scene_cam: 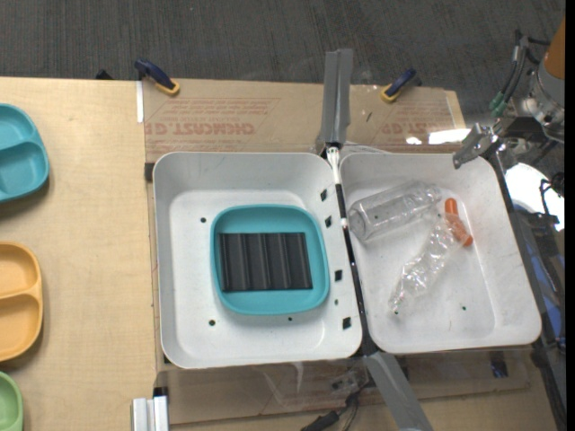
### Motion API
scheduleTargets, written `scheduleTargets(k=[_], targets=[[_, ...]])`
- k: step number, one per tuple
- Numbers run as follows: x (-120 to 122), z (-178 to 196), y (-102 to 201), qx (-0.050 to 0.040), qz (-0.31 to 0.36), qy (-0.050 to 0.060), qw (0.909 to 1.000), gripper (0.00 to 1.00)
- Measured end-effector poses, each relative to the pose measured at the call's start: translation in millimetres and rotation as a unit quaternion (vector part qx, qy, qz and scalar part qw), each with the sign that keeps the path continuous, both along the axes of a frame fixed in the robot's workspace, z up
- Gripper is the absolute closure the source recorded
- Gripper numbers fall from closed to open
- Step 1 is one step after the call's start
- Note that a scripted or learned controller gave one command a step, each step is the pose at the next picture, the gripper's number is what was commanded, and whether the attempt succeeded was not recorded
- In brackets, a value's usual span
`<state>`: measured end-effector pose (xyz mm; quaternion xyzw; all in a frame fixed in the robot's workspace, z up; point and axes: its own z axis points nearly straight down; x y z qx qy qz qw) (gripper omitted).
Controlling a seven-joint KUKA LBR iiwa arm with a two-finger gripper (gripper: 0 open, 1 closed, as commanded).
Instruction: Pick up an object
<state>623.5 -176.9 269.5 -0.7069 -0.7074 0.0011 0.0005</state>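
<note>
Right bin (503, 317) floor mostly bare; pincer (473, 146) over far rim, grip state unclear, wrapper (422, 268) central.

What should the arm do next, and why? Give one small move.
Probably swing the gripper left and toward the camera, over the clear plastic bottle in the right bin. The gripper sits at that bin's far right corner, off the bottle, and the bottle looks the bulkiest target there.

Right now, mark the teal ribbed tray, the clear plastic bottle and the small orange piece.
teal ribbed tray (269, 260), camera view, dark ribbed centre.
clear plastic bottle (395, 207), camera view, mid-body.
small orange piece (458, 223), camera view, its middle.
</note>
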Motion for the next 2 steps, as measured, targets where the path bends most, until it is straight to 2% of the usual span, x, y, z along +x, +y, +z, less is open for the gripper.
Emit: scheduleTargets(k=[1,2], targets=[[6.5,-118.1,-45.8,0.0005,-0.001,0.001,1.0,0.0],[1.3,-179.1,-34.3,0.0044,0.006,0.0,1.0,0.0]])
